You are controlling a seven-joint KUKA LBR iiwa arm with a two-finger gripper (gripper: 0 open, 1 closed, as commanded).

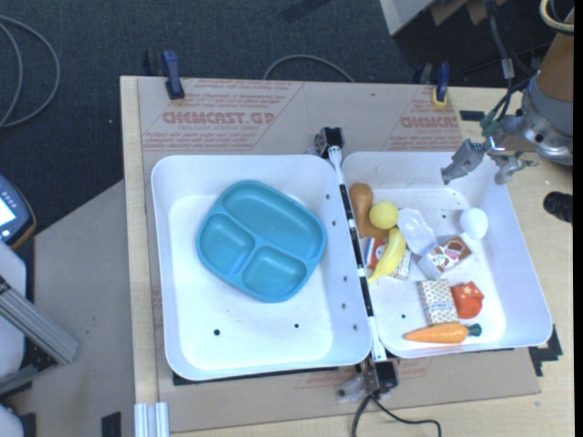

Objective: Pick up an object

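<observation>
My gripper (481, 164) hangs over the far edge of the right bin (524, 280), open, with nothing between its fingers. Below it the bin holds several toy foods. A white egg (474, 221) lies nearest, just in front of the gripper. A brown bun (362, 203), a yellow lemon (383, 214) and a banana (393, 253) sit along the bin's left side. A crumpled clear wrapper (417, 230) and a small carton (446, 255) lie in the middle. Toward the front are a patterned box (437, 300), a red pepper (466, 299) and an orange carrot (440, 333).
The left bin (182, 317) holds a blue divided plate (262, 239), tilted. A clamp rail (351, 235) runs between the two bins. Blue clamps (170, 71) pin the bench board at its back edge.
</observation>
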